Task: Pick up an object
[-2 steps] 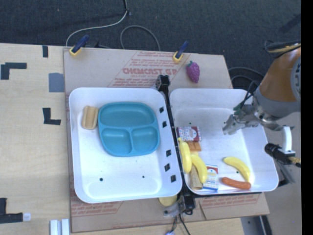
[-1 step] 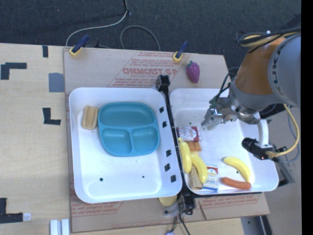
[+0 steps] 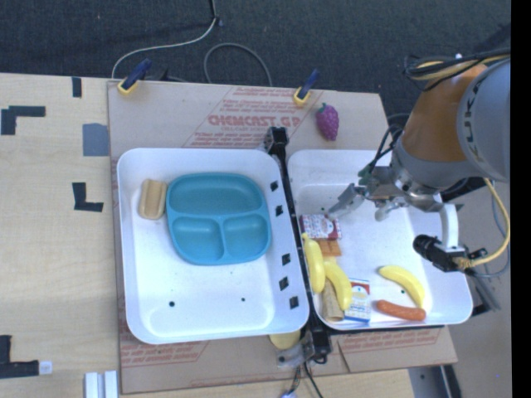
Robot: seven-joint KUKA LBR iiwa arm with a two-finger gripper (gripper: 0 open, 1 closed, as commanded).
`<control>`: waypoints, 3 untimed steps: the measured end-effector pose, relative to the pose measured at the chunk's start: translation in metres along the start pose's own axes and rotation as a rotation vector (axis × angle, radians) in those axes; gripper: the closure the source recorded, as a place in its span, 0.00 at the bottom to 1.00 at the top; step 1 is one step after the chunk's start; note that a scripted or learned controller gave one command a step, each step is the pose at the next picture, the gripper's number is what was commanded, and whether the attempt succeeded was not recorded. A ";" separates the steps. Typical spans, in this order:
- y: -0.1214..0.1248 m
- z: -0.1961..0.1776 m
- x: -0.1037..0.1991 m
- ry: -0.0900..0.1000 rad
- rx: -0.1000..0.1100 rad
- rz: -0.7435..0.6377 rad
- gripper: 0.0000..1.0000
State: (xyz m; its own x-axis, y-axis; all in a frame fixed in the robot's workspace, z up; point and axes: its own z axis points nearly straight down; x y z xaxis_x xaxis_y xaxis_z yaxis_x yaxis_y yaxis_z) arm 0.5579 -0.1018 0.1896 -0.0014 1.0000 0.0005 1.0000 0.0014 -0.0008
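The right bin (image 3: 431, 181) holds a red-and-white packet (image 3: 318, 225), an orange piece (image 3: 329, 248), two yellow bananas (image 3: 314, 264) (image 3: 338, 282) by its left wall, a third banana (image 3: 404, 282), a red sausage (image 3: 400, 310) and a small white-and-blue box (image 3: 358, 299). My gripper (image 3: 362, 209) hangs over the upper middle of this bin, up and to the right of the packet. Its fingers (image 3: 338, 205) are spread open with nothing between them.
The left bin (image 3: 141, 288) holds a teal divided plate (image 3: 220, 218) and a tan slice (image 3: 152, 198). A purple grape bunch (image 3: 328, 121) lies on the cardboard behind the bins. A black divider (image 3: 286, 222) runs between the bins.
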 end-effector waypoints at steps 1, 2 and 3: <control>0.000 0.103 -0.007 0.000 -0.003 0.004 0.00; 0.099 0.101 0.003 -0.002 -0.015 -0.004 0.00; 0.111 0.104 0.001 -0.001 -0.002 -0.001 0.00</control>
State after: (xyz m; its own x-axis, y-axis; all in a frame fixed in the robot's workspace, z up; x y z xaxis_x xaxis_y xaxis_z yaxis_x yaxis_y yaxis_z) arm 0.6693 -0.1008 0.0854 -0.0028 1.0000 -0.0009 1.0000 0.0028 0.0014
